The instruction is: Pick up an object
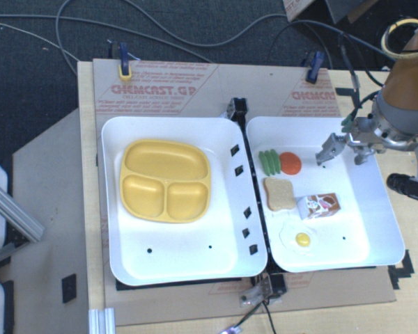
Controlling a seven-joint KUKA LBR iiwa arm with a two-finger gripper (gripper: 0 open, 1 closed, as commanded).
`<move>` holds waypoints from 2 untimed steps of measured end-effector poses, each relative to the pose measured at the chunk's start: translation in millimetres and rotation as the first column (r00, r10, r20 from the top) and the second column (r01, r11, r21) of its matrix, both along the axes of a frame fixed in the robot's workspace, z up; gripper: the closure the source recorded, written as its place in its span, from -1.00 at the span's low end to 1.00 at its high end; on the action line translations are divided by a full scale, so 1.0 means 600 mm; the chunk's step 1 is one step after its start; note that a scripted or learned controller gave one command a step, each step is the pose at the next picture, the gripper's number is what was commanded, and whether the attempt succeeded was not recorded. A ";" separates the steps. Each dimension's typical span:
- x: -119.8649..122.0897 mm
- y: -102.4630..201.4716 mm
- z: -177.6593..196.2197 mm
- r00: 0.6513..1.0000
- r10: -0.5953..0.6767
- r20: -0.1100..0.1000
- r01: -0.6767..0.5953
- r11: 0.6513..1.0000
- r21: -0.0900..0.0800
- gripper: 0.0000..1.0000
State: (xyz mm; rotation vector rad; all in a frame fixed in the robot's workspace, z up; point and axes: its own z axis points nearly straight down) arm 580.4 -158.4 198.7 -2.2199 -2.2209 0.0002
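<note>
Five candidates grouped in the right bin [376,207], all toward the divider side of the claw [345,152] and low enough for a straight drop. Nearest: red tomato [290,163], just beyond the claw with green beans [269,161] touching its far side. Below that pair, bread slice [280,193] beside a small carton [319,205]; fried egg [299,239] farthest down. Claw spread wide and empty, hovering over bare bin floor, probably poised for a descent. Left bin [125,256] past the divider, bearing a yellow divided tray [166,179], likely kept apart as a drop spot.
</note>
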 end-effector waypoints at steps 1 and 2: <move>0.017 0.002 -0.088 1.000 0.002 -0.003 -0.002 1.000 0.001 -1.00; 0.011 -0.001 -0.159 1.000 0.000 -0.003 0.000 1.000 0.001 -1.00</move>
